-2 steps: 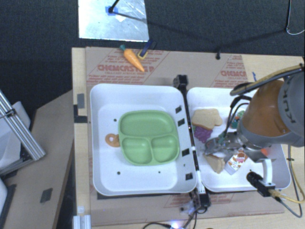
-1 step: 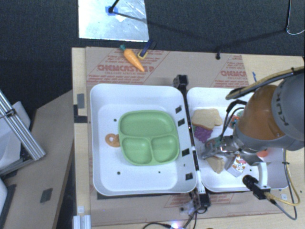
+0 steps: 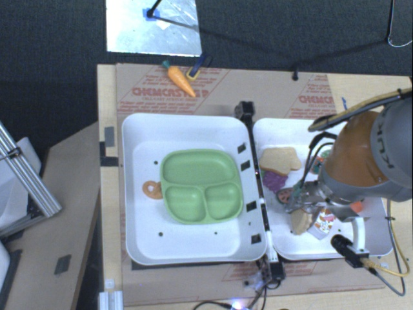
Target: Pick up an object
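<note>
In the right bin (image 3: 284,129), a tan slice of bread (image 3: 279,159) lies at the back left. Just in front of it sits a purple item (image 3: 273,181). My gripper (image 3: 298,199) hangs low over the middle of this bin, right beside the purple item. Below the gripper are a small beige piece (image 3: 299,223) and a white packet with red print (image 3: 323,223). The grey and orange arm (image 3: 361,157) covers the right part of the bin.
The left bin (image 3: 139,237) holds a green divided plate (image 3: 199,185) and a small orange pretzel ring (image 3: 152,190) at the plate's left. A toy carrot (image 3: 181,81) lies on the cardboard behind the bins. A black divider (image 3: 253,173) runs between the bins.
</note>
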{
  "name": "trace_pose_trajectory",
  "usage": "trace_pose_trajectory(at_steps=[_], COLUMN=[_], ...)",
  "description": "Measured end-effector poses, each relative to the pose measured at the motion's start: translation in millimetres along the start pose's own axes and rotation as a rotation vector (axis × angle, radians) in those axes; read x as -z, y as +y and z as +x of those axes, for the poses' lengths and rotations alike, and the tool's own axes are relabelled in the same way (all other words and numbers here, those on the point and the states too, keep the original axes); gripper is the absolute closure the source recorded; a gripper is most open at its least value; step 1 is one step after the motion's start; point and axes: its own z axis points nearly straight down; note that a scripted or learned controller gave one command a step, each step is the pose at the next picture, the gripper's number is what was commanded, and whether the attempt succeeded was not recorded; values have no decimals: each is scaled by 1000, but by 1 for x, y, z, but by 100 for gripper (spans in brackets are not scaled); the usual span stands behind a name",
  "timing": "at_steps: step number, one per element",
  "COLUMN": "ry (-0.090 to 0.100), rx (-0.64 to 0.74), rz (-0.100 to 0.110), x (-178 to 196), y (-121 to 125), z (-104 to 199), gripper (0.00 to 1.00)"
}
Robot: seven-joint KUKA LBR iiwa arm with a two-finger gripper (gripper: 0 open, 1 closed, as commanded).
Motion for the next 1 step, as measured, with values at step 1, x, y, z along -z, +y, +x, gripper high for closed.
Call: trace_pose_trajectory(at_steps=[1], ry=[-2], rx=[3], rz=[-4], x=[62], y=[-3], z=[-3], gripper=[100])
